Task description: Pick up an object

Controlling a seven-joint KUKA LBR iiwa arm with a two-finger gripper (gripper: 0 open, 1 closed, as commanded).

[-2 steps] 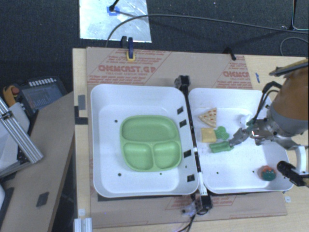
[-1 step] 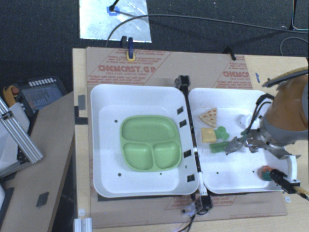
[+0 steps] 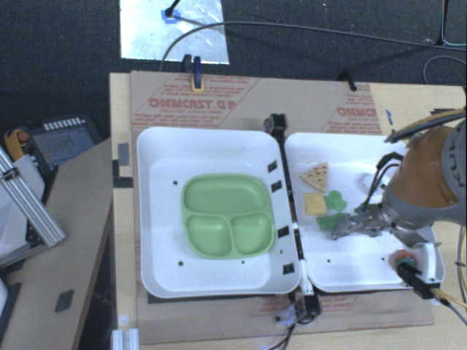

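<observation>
The grey arm point(image 3: 427, 184), its orange band closest to the lens, reaches in from the right over the right-hand bin point(image 3: 350, 268). Its gripper point(image 3: 341, 226) points left, low over the bin floor. From my station I cannot tell whether the gripper is spread or pressed together, and I see nothing clearly caught in it.

A darker green scrap point(image 3: 325, 223) lies right at the gripper's tip, though I cannot make out whether they touch. Just past it, toward the bin's far side, sits a green toy piece point(image 3: 335, 200). A yellow square point(image 3: 314, 205) lies against the green toy piece on the side nearer the divider, and a speckled tan wedge point(image 3: 315, 175) lies farther back, apart from both. A small red-orange item point(image 3: 402, 257) rests near the bin's near right corner, behind the gripper. The left-hand bin point(image 3: 157, 195) holds a green divided plate point(image 3: 225, 216).

My judgement is that the pick turns on the green toy piece lying ahead of the gripper and slightly to the far side. It is a compact lump with no clear long axis, so approach angle should matter little. The crowding yellow square is the risk.
</observation>
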